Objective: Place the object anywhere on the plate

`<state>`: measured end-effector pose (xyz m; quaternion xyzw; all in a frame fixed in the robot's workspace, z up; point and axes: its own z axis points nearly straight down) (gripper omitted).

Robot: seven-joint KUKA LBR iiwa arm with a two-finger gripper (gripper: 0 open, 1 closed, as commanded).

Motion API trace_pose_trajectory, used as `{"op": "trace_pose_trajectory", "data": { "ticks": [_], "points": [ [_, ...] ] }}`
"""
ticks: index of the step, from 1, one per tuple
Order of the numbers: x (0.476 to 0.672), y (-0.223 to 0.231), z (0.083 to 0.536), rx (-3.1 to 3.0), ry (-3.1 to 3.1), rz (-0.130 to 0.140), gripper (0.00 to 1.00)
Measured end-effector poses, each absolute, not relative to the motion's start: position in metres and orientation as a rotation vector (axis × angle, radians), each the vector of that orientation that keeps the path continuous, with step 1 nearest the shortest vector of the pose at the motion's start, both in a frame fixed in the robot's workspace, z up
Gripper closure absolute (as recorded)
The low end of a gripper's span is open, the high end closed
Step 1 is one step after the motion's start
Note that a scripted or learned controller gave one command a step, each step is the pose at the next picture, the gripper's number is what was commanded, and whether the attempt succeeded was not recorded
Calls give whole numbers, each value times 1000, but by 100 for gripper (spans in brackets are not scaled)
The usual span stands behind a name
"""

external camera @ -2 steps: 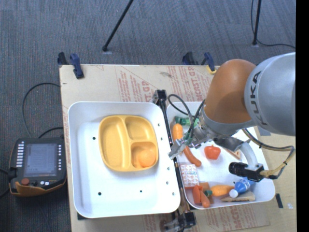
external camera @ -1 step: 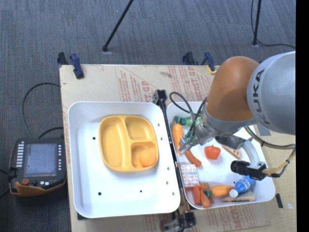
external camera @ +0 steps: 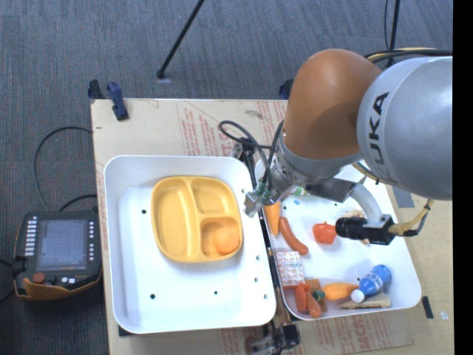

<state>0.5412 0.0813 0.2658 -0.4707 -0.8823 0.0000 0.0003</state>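
Orange round fruit-like piece (external camera: 224, 238) sits on the yellow divided plate (external camera: 177, 213), in the small compartment at the plate's lower right, touching that compartment's floor and near its outer rim; the other two compartments show bare yellow. Plate lies flat in the left white bin (external camera: 133, 294), toward the bin's upper middle, apart from all four walls. Gripper (external camera: 260, 196) hangs at the shared edge between the two bins, just right of the plate's upper right corner and apart from the round piece. Whether it is open or closed I cannot tell; the wrist and cabling hide most of it. Directly below it, a toy carrot (external camera: 272, 217) points downward at the left wall of the right white bin (external camera: 403, 261); touching the gripper or merely beside it, I cannot tell. Just right of the carrot lies a reddish sausage (external camera: 293, 237), slanted. Further right is a small red vegetable (external camera: 324, 233). Nearer the bin's front there is a red-and-white wrapped packet (external camera: 288, 266) and below it a clump of small carrot pieces (external camera: 307, 299). Beside these lie an orange oblong (external camera: 338, 291) and a blue bottle with a white cap (external camera: 371, 281), the bottle lying tilted. The grey arm with its orange band (external camera: 332, 102) covers the right bin's upper part. On the carpet to the left of the bench (external camera: 170, 124) rests a teach pendant (external camera: 59, 254). A blue clamp (external camera: 117, 100) grips the bench's far left corner.
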Motion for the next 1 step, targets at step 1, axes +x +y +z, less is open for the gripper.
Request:
{"op": "trace_pose_trajectory", "data": {
  "ticks": [1],
  "points": [
    [541,81,266,-1478,-2771,1,0]
  ]
}}
